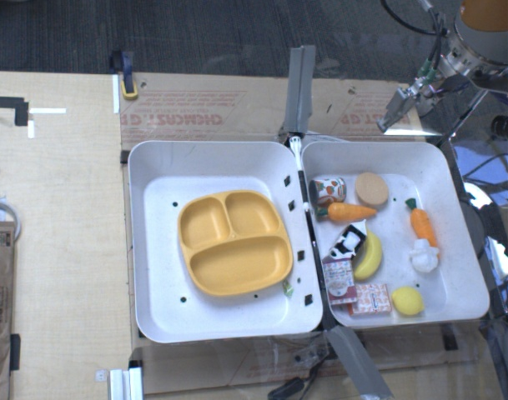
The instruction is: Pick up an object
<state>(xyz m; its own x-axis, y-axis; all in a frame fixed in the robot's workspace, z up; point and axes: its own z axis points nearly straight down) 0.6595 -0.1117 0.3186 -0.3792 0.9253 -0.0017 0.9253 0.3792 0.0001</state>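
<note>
plainly, the hand point(401, 107) hangs above the surface, outside the right bin's point(450, 167) far rim, grasping nothing; whether it is released or clenched, i cannot tell. carrot point(351, 212), cookie point(372, 189), can point(329, 191) and banana point(369, 257) crowd together, so a descent there may nudge neighbours and close on nothing.

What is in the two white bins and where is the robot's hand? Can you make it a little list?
left bin: a yellow plate with three sections
right bin: can, round biscuit, two carrots, banana, lemon, small boxes
hand: up above the back edge of the right bin, not touching any toy
holding something: nothing seen between its fingers
</note>
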